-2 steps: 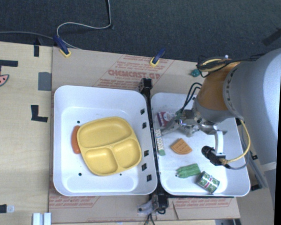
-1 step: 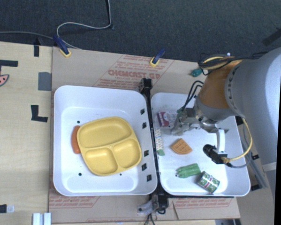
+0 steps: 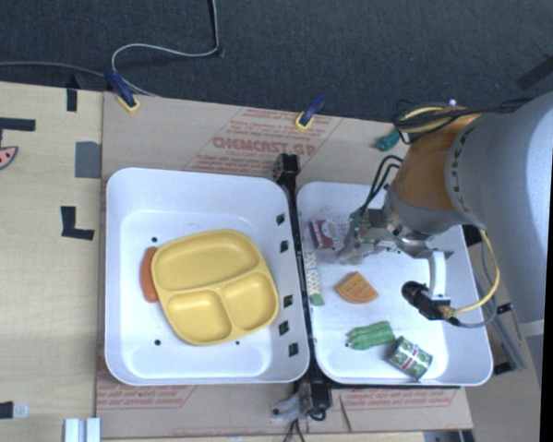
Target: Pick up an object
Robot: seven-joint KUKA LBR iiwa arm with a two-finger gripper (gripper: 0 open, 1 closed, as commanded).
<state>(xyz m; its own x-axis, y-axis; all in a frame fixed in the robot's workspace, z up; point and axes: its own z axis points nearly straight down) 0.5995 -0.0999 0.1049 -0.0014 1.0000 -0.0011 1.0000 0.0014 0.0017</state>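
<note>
Orange wedge [image 3: 356, 289] below end effector [image 3: 354, 245]

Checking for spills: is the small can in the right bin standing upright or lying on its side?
On its side. The can shows its long green wall with one round end facing lower right.

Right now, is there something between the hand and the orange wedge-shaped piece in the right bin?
Nothing visible stands between them. The hand is low in the right bin, and the orange wedge-shaped piece lies just below it on bare white floor. The green object and the can lie beyond it.
</note>
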